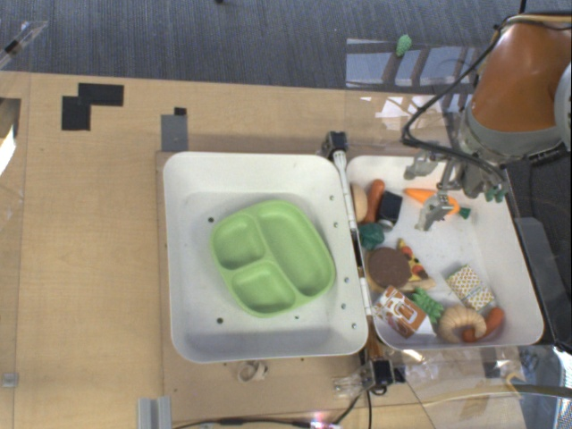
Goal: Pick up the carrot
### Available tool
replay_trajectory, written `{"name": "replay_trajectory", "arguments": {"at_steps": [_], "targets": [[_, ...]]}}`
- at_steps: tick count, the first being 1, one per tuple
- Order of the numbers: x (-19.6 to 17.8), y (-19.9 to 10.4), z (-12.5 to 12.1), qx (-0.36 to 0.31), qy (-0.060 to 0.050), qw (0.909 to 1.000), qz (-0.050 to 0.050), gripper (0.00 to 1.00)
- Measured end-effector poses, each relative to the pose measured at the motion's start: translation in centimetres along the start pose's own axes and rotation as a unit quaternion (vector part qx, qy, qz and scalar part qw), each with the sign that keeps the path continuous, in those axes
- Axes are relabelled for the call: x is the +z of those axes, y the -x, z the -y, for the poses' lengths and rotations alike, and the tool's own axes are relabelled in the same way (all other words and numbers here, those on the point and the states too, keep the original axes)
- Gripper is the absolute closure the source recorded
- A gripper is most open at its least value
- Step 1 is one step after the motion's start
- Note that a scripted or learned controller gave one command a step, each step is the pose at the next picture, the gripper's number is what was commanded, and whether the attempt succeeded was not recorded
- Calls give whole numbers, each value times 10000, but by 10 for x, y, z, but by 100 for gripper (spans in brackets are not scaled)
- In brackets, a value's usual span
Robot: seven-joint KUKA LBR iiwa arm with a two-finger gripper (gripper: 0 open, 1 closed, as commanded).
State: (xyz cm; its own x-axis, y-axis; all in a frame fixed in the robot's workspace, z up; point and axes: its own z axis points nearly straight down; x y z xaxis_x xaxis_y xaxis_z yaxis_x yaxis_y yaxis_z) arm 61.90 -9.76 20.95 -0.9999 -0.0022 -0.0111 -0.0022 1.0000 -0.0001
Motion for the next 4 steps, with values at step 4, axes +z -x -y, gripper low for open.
{"name": "replay_trajectory", "arguments": {"at_steps": [4], "targets": [[121,9,85,560,-7,9984,13,0]]}}
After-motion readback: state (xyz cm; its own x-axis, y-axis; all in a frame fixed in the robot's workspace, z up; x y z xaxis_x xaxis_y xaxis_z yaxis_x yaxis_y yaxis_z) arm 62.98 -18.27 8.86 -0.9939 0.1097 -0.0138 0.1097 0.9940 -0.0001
